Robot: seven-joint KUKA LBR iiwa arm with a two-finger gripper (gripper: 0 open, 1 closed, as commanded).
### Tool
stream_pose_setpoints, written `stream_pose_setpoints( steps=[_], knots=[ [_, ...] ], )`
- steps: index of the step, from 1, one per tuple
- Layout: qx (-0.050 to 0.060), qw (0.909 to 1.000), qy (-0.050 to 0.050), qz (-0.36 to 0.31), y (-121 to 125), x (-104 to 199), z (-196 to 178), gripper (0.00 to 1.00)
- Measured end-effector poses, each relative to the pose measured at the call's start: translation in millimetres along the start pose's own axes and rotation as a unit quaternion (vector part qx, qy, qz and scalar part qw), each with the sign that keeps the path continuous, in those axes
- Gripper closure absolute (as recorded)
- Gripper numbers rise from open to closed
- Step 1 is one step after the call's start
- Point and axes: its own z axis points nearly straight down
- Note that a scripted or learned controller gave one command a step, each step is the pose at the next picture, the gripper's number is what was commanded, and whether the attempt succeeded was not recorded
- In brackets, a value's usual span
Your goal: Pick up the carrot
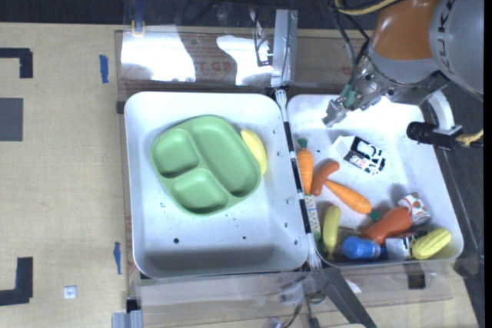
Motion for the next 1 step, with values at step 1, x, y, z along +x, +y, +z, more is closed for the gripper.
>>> stream_pose_setpoints(
  steps=[1],
  knots=[
    [0.000, 1.0000, 0.000, 0.000, 0.1, 0.2, 0.1, 0.00]
  ],
)
